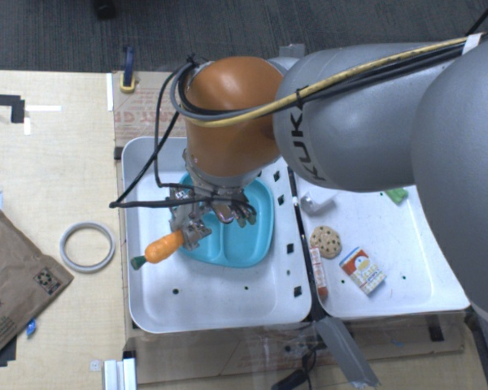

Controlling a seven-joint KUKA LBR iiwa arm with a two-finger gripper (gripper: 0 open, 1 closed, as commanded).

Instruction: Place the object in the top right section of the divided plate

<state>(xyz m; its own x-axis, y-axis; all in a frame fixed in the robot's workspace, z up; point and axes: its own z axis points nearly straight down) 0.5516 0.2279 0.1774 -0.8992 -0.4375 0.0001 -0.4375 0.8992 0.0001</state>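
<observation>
A blue divided plate [242, 236] lies in the left white bin [220, 303], mostly hidden under the arm's orange wrist. My gripper [197, 224] hangs over the plate's left edge. An orange toy carrot [163, 249] with a green top lies just left of the plate, its right end touching or under the gripper's fingers; I cannot tell whether they grip it.
The right bin [407, 279] holds a cookie [326, 240], a small red and white box [363, 270], a thin red stick [316, 268] by the divider and a green item [396, 194] under the arm. A tape ring [87, 245] and a brown paper bag [8, 279] lie on the bench at left.
</observation>
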